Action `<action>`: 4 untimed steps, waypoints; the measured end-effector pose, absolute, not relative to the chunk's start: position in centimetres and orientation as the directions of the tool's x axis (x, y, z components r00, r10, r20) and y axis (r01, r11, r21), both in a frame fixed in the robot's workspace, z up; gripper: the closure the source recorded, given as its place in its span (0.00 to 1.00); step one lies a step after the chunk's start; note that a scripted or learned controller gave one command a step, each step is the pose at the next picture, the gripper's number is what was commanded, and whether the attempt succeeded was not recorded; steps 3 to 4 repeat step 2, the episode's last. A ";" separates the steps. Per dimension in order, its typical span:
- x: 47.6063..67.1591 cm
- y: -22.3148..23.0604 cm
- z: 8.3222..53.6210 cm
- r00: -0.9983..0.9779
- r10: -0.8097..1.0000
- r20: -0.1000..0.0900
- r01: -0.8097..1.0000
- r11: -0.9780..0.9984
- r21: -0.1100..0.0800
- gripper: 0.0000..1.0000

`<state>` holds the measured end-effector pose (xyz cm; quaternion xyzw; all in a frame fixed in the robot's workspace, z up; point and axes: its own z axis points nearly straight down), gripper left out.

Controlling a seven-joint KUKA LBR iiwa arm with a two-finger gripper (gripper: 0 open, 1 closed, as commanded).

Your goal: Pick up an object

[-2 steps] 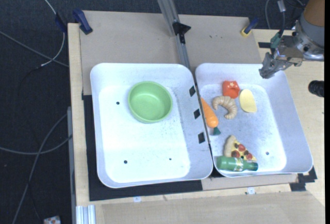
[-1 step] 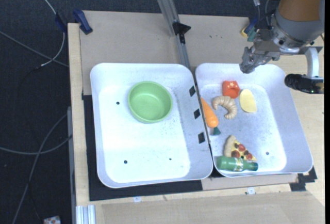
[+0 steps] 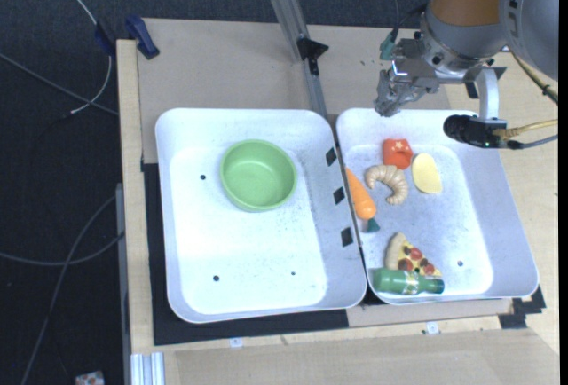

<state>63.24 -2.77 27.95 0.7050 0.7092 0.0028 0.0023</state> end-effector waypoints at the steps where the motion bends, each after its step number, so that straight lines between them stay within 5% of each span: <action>1: 64.5 3.2 26.2 -0.007 1.000 0.002 1.000 0.007 0.005 1.00; 2: 64.7 8.3 24.5 -0.006 1.000 0.002 1.000 0.006 -0.005 1.00; 4: 64.7 8.3 24.5 -0.006 1.000 0.002 1.000 0.006 -0.005 1.00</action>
